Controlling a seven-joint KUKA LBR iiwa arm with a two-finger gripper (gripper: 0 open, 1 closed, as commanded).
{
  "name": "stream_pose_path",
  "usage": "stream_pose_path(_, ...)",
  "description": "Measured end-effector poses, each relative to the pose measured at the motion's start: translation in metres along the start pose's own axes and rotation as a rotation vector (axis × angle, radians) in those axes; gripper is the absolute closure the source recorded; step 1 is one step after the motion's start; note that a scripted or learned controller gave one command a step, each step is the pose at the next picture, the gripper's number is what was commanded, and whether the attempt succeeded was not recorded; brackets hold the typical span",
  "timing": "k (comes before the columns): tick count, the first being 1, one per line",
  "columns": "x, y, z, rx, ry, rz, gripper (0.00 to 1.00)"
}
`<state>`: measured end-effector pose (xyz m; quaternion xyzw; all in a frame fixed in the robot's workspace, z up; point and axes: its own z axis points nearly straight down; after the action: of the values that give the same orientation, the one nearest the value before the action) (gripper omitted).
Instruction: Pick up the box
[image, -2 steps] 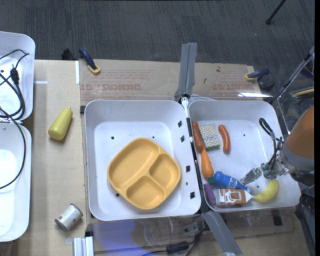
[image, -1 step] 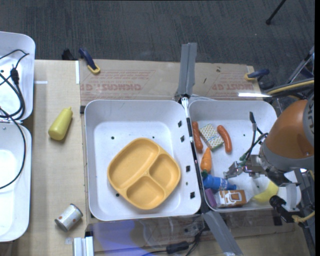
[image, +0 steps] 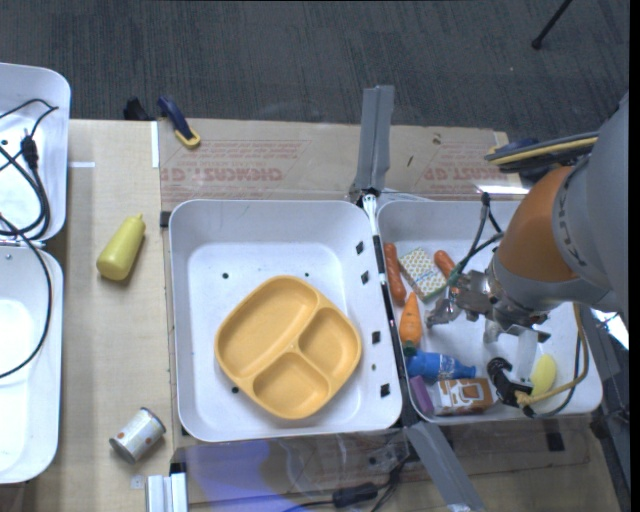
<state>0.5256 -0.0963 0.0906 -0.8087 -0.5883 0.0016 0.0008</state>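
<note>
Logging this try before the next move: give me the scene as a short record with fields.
left bin: holds a yellow divided plate
right bin: holds the box, a blue bottle, two carrots, a patterned packet, a yellow item
arm: reaches over the right bin
claw: above the right bin's middle, beside the carrots
box: near the front wall, apart from the claw
outside the bins: mustard bottle, small can

Arm (image: 560, 240) cut off by right edge. Gripper (image: 470, 300) fingertips too small to read. Yellow fruit (image: 543, 373) partly hidden behind gripper hardware. Left white tubs (image: 30, 300) cut off by left edge.
</note>
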Motion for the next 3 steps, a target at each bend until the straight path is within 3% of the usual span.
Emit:
stream_pose_path(1,-0.001,-0.001,-0.008,0.003,-0.002,-0.001,1.00)
stream_pose_path(2,-0.001,-0.001,-0.008,0.004,-0.002,-0.001,0.00)
stream_pose_path(3,-0.010,-0.039,0.001,0.002,0.000,0.102,0.00)
